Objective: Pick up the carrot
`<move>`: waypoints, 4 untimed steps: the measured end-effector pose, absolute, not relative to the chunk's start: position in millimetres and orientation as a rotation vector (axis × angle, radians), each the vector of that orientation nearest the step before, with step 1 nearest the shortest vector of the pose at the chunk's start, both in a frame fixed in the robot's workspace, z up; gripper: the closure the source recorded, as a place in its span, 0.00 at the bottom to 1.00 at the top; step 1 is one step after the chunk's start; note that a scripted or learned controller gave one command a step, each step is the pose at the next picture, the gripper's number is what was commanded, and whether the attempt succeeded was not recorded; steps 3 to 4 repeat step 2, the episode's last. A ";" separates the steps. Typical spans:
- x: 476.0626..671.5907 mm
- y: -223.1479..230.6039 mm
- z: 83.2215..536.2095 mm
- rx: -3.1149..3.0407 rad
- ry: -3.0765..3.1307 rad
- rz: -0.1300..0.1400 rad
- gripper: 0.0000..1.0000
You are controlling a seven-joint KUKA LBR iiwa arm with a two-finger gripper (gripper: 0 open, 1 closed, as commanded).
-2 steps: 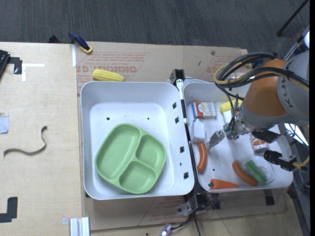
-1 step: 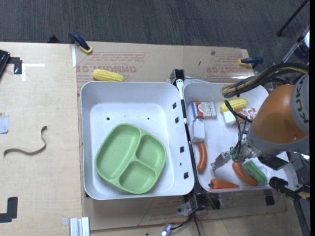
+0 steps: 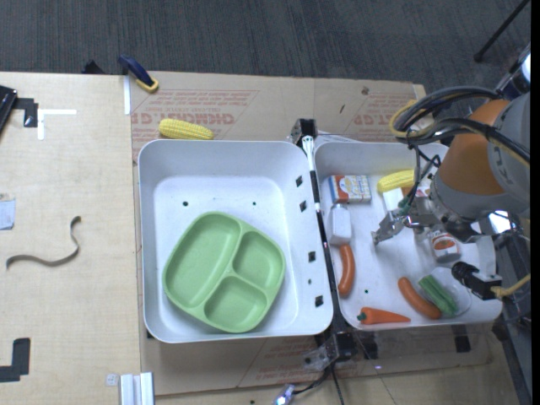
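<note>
Grey arm (image 3: 485, 167) reaching into right bin (image 3: 371, 251) from the right. Pincer (image 3: 390, 229) hanging mid-bin, slightly open, holding nothing. Carrot (image 3: 384, 315) lying flat by the near wall, well apart from pincer. Grasp not yet begun; approach, closing and lift all left to do.

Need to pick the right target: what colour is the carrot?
Orange with a green top; the carrot shows best in the camera view.

Grey arm (image 3: 506, 154) with orange band (image 3: 468, 163), black and yellow cables, metal fingers (image 3: 390, 226).
</note>
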State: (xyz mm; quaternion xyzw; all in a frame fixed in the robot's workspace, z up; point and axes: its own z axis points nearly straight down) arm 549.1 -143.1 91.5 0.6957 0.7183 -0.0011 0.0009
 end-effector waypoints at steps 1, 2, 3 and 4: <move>487.7 -175.2 105.6 2.196 2.267 0.022 0.00; 520.8 -100.6 90.7 2.179 2.264 -0.003 0.00; 520.8 -100.6 90.7 2.179 2.264 -0.003 0.00; 520.8 -100.6 90.7 2.179 2.264 -0.003 0.00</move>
